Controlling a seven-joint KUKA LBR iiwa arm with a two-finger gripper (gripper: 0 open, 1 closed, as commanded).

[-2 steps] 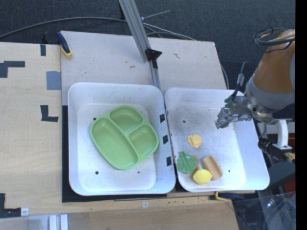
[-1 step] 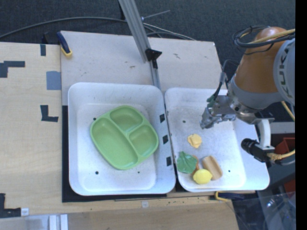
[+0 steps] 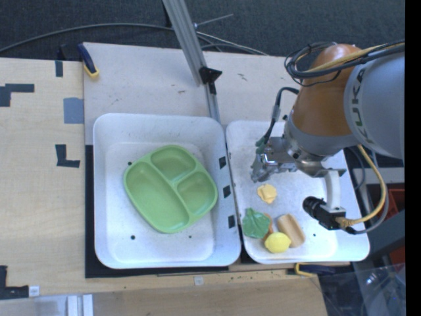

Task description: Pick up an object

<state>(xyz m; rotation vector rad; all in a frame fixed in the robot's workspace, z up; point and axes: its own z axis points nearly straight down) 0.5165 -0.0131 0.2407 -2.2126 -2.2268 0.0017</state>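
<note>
My gripper hangs over the right bin, at its left middle. Just below and right of the fingertips lies a small pale yellow piece, a little apart from them. Nothing shows between the fingers. Farther toward the front of the same bin lie a green leafy toy, a yellow lemon and a hot dog bun, all close together.
The left bin holds a green divided plate. A grey metal pole slants down from the top to the divide between the bins. The arm's orange-banded wrist covers the right bin's back part.
</note>
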